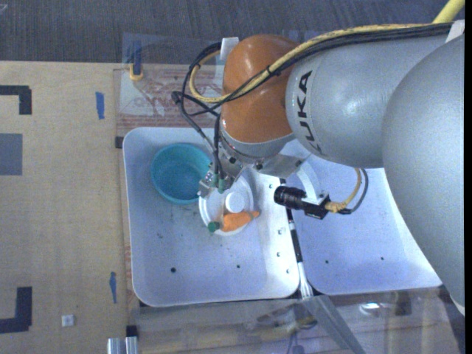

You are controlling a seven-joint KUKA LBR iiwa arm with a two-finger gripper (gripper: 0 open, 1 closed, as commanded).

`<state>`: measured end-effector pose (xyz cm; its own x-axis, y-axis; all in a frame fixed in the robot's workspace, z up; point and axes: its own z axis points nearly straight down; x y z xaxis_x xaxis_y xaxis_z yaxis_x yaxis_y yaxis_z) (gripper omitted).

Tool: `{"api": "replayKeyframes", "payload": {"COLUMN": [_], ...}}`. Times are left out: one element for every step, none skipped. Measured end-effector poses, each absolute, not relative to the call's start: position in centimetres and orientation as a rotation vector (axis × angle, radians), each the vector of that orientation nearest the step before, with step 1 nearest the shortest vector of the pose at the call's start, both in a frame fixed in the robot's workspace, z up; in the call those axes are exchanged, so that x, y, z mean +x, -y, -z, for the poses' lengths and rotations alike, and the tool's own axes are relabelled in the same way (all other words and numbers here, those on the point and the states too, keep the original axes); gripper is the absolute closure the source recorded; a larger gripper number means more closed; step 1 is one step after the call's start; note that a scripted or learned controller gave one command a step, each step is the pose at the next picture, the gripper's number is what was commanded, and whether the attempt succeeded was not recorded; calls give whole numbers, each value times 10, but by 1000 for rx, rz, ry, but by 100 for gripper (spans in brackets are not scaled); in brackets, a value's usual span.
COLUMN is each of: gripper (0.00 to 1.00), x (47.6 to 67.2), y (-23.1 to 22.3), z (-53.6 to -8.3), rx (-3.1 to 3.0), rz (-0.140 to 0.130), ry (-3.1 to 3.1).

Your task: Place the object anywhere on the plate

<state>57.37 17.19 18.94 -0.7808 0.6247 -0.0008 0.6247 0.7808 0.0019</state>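
At the left of the near bin (147,271) sat a teal bowl (177,172), upright and hollow side up. Just to its right lay a small white plate (210,214), largely hidden under the arm's wrist. On the plate's lower part rested a toy carrot (236,221), orange with a small green tip at its left end, lying roughly level. A small white round thing (236,202) sat just above it, too hidden to name with confidence. The claw (215,183) hung over the plate's upper left edge, close to the bowl's rim; whether it was open or closed could not be told from this angle, and nothing was seen held in it.

The carrot looked like a light, stiff plastic toy, smooth and tapered, so likely to slip or roll if pinched near the narrow end. The thicker orange middle, squeezed across its width, seemed the safest hold. As it lay, it appeared already to rest on the plate.
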Motion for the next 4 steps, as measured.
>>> {"api": "replayKeyframes", "payload": {"gripper": [100,100,100,100], "x": [480,480,480,479], "y": [-67,-94,-134,-193], "z": [-245,-333,-360,-295], "rx": [1055,1226,1373,1700], "rz": [0,-2,-3,3], "ry": [-2959,-2890,-2822,-2644]}}
